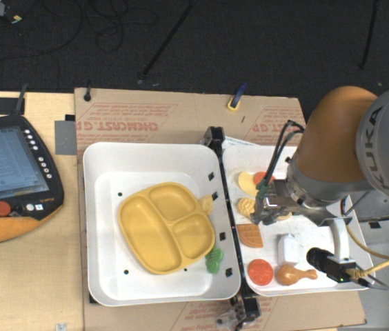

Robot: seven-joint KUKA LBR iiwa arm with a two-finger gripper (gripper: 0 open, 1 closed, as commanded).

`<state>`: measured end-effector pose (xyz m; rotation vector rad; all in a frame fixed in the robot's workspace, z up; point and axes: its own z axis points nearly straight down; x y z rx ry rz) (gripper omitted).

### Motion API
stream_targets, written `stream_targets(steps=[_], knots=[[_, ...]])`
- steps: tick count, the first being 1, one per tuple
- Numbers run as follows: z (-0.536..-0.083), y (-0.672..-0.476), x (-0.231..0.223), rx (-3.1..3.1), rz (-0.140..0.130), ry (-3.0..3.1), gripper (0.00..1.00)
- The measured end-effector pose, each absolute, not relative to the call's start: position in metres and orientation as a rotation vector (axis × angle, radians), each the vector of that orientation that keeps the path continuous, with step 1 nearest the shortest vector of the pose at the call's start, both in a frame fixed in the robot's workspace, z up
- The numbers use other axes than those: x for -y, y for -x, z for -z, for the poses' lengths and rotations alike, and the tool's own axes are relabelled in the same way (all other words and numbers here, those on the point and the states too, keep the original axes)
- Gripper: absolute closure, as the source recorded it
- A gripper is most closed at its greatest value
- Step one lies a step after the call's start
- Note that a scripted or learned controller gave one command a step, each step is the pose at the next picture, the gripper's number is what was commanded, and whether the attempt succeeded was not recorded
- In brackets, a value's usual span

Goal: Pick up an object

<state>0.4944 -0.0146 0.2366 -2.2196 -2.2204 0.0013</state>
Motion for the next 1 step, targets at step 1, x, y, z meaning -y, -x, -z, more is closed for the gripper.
stream_targets(steps=[1], knots=[[-0.2184,-0.5023,0.0103,2.222,-0.006,2.215,1.0]])
